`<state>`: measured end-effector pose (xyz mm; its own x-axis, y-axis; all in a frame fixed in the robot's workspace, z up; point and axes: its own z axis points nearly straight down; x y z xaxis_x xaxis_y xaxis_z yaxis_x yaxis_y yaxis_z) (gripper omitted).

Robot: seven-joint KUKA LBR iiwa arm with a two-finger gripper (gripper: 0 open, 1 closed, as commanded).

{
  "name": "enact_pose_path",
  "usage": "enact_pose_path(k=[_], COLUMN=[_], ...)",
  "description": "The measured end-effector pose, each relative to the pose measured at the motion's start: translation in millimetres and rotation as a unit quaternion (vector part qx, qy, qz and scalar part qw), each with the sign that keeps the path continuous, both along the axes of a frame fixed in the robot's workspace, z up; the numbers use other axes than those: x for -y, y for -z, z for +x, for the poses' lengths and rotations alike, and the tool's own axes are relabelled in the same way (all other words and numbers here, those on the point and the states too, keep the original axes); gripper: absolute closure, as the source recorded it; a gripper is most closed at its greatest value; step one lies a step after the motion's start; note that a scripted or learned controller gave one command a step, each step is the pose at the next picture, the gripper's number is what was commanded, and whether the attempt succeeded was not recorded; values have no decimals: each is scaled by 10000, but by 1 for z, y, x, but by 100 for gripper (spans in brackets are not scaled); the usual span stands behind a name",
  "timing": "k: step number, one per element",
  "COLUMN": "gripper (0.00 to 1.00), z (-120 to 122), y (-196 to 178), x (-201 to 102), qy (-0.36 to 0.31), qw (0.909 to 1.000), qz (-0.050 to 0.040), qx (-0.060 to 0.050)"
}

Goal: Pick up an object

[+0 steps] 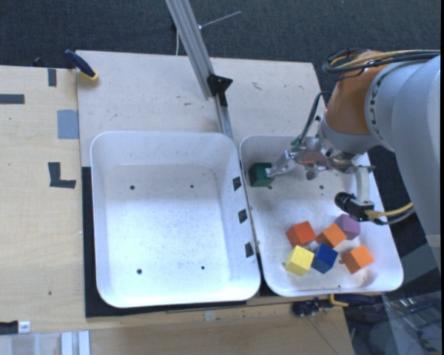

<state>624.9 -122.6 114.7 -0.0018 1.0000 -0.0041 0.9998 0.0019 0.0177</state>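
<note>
You are looking down at a slant on a bench (155, 95) with two white bins side by side. The left bin (103, 154) is the larger. The right bin (385, 272) holds a cluster of small blocks near its front: an orange block (301, 233), a yellow block (299, 260), a blue block (325, 258), a second orange block (333, 236), a purple block (347, 225) and a third orange block (358, 258). Your arm (385, 102) reaches in from the right over the right bin. Its gripper (266, 173) sits near that bin's back left corner, well apart from the cluster. A green block (260, 174) is at the fingertips, seemingly held between them, with the fingers closed on it.
</note>
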Motion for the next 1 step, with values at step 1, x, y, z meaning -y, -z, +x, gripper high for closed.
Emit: enact_pose_path(k=[1], gripper=[100], z=[0], y=[-8], x=[-1], qy=[-4], qw=[10000], qz=[9], qx=[-2])
